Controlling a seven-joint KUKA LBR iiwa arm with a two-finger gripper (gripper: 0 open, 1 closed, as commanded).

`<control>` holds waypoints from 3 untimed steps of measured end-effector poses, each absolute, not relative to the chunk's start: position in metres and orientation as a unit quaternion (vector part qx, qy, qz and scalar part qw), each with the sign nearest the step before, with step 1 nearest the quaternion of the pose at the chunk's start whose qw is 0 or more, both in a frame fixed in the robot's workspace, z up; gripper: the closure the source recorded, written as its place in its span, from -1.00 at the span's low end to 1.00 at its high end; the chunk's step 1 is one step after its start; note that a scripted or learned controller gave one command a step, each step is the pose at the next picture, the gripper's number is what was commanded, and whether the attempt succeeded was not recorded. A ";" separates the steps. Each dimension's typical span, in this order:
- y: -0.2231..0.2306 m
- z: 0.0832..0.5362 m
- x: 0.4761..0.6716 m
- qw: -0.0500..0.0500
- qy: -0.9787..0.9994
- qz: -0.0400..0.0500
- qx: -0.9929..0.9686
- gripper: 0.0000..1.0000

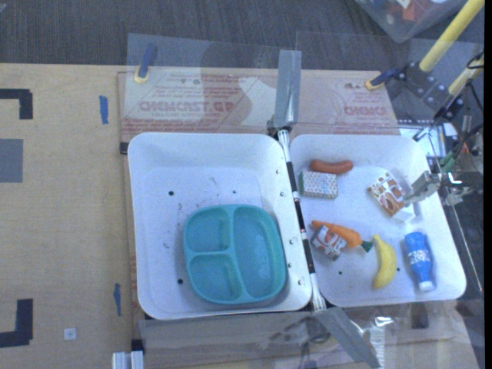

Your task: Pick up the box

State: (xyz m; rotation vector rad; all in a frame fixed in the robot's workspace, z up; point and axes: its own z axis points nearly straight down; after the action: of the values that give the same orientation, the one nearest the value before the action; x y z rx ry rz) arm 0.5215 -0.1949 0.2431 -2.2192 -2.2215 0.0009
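Observation:
The box [319, 184] is small and green with a pale patterned top. It lies flat in the right bin [361, 290], near the bin's left wall and just below a sausage [331, 165]. A grey, blurred piece that looks like my gripper [427, 184] reaches over the right bin's right rim. It sits beside a red and white snack packet [387, 194], far to the right of the box, and nothing shows held in it.
The right bin also holds a carrot [340, 233], a small can [330, 244], a banana [384, 262] and a blue bottle [419, 260]. A teal divided plate [234, 254] lies in the left bin [154, 206]. Cables and a yellow pole [453, 29] stand at the right.

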 end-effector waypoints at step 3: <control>-0.207 0.098 0.618 -0.003 -0.602 -0.002 -0.799 1.00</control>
State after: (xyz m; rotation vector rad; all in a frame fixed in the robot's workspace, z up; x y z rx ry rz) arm 0.6175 -0.2068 0.0981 -2.5142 -1.8938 -0.0071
